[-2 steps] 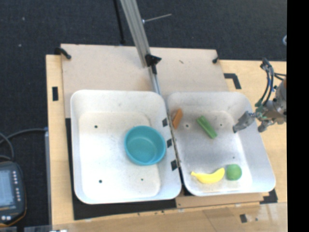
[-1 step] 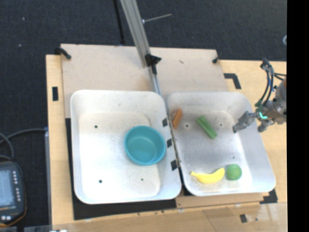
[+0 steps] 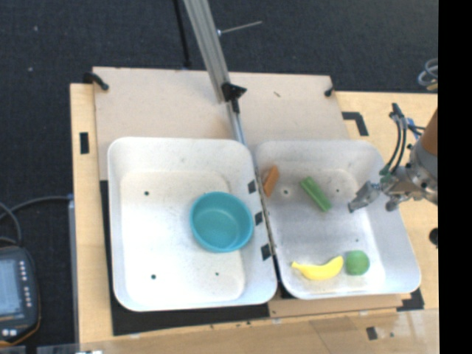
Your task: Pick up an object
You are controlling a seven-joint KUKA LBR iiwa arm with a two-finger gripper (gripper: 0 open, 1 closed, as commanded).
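In the right bin (image 3: pixel 383 268) lie a green stick (image 3: pixel 316 195), a small orange piece (image 3: pixel 270 180) by the left wall, a yellow banana (image 3: pixel 318 269) and a green round fruit (image 3: pixel 357 262) near the front. My gripper (image 3: pixel 375 200) hangs over the bin's right side, open, with nothing between its fingers. It is to the right of the green stick and behind the green fruit, apart from both.
The left bin (image 3: pixel 140 198) holds a blue bowl (image 3: pixel 220 221) near its right wall. A metal pole (image 3: pixel 210 46) slants from the back down to the divide between the bins. A bare board lies behind the bins.
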